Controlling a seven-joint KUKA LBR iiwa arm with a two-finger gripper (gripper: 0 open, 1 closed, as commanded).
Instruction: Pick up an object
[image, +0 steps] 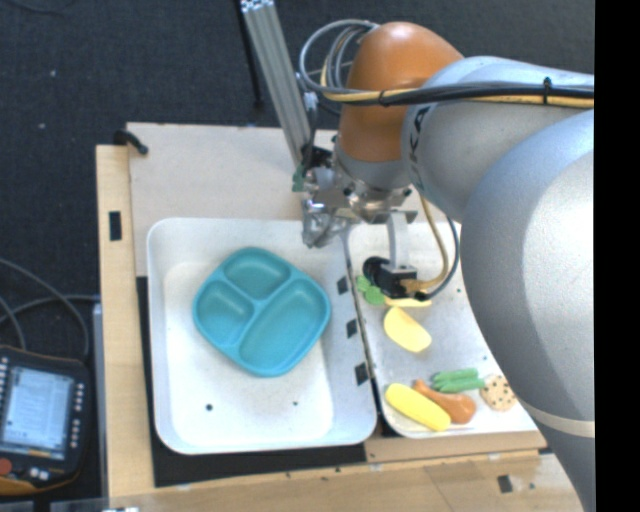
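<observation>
Camera view — fingers (316, 232) over the left bin's (170, 300) back rim, spread unclear, beside the teal divided plate (262, 311).

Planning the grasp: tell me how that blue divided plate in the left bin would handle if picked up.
The blue divided plate looks like rigid moulded plastic, so probably stiff and light. It lies flat and wide, so unlikely to roll or tip; its low rim probably offers the only grip.

Left white bin (160, 330) spreads below and left of the jaws, right white bin (452, 338) below and right, both on a tan bench (200, 170). Aluminium rail (275, 70) slants up and away just above the jaws. Far below-left, off the bench: screened handset (35, 410), possibly a control pendant.
</observation>
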